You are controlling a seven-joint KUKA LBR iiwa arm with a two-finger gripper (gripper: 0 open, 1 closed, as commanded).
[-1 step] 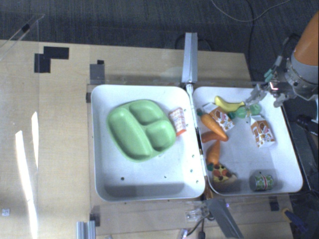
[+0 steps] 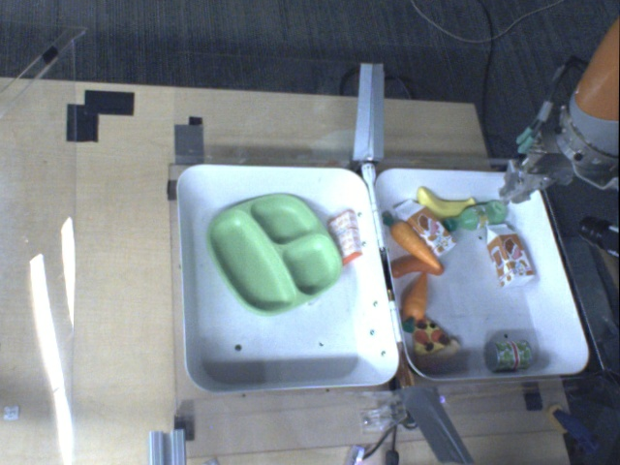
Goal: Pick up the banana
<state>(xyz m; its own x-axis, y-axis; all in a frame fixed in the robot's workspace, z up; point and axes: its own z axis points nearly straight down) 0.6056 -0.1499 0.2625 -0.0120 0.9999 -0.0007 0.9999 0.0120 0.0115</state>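
Gripper: gripper (image 2: 513,184) sits over the far right edge of the right bin, near its far right corner; the picture is too small to tell its state, and nothing is seen held in it.
Arm: grey arm (image 2: 591,124) with an orange band reaches in from the right.
Banana: yellow banana (image 2: 444,202) lies near the far edge of the right bin (image 2: 567,289), about midway along it, curved, apart from the gripper.
Beside the banana: small green thing (image 2: 475,218) just to its right; a small printed carton (image 2: 432,233) just in front of it.
Carrots: one carrot (image 2: 415,248) lies slantwise by the bin's left edge, touching the carton; a second carrot (image 2: 416,296) lies nearer the front.
Right side of bin: another small carton (image 2: 510,259) lies near the right edge.
Front of bin: pizza slice (image 2: 435,338) at the front left corner; a green can (image 2: 511,354) near the front edge.
Left bin: left bin (image 2: 203,337) holds a green divided plate (image 2: 276,250), with a small red and white packet (image 2: 346,235) by the bin's right edge.
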